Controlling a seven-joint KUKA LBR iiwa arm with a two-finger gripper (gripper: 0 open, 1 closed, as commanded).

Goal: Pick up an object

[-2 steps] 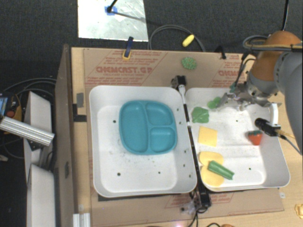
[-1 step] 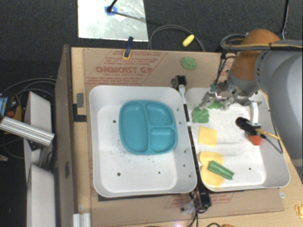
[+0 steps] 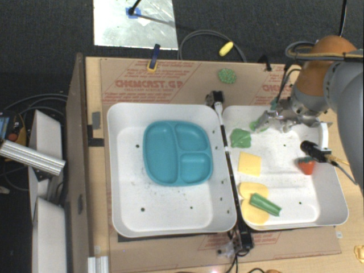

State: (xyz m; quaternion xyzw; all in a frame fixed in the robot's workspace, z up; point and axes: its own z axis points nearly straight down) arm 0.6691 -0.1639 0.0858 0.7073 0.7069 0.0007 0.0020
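My gripper (image 3: 274, 124) hangs over the far part of the right bin (image 3: 330, 209), its fingers spread open with nothing between them. A green leafy piece (image 3: 240, 137) lies just left of and below it. Nearer the front lie a yellow square (image 3: 249, 164), a yellow round piece (image 3: 254, 201) and a green cylinder (image 3: 265, 204) resting on that round piece. A small red object (image 3: 307, 166) sits at the bin's right side.
The left bin (image 3: 125, 209) holds a blue divided plate (image 3: 177, 153). Behind the bins, on the cardboard, lie a green round item (image 3: 227, 75) and a yellow piece (image 3: 226, 49). The divider between the bins runs just left of the green leafy piece.
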